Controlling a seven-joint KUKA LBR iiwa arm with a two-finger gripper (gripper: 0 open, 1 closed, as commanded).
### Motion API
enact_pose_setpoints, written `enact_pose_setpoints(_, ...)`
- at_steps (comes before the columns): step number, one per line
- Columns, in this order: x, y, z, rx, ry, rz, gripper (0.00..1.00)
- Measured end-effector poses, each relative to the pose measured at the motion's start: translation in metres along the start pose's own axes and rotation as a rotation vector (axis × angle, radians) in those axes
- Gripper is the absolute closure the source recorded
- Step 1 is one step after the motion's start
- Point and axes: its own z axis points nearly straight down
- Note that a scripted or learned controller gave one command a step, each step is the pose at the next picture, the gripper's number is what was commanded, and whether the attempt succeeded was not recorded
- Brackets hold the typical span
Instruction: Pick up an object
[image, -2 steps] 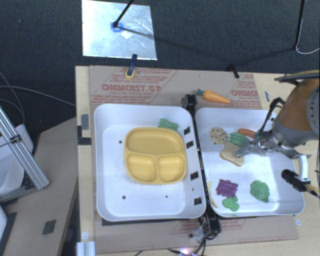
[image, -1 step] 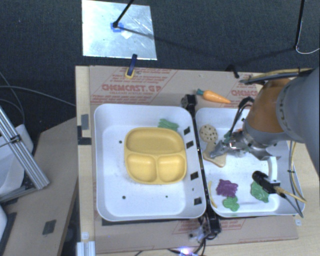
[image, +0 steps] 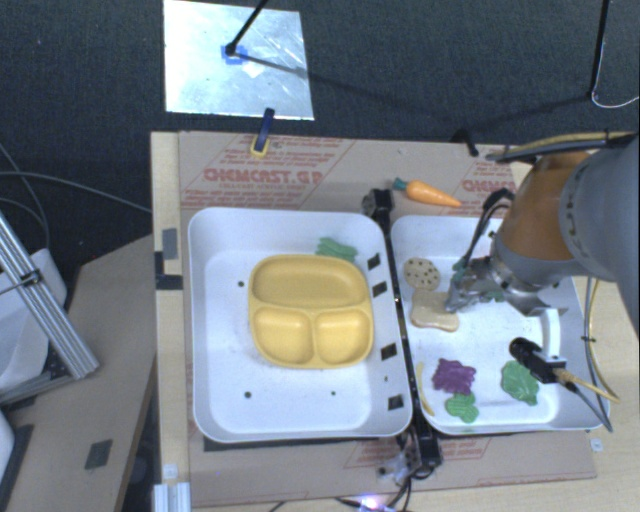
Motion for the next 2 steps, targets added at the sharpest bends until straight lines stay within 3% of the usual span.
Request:
enact_pose_setpoints(1,0.015,-0.031,0.009,-0.008,-0.008,0.005,1.00)
enact_pose_setpoints(2,0.097,-0.080,-0.092,0.003,0.003,-0.007,1.00)
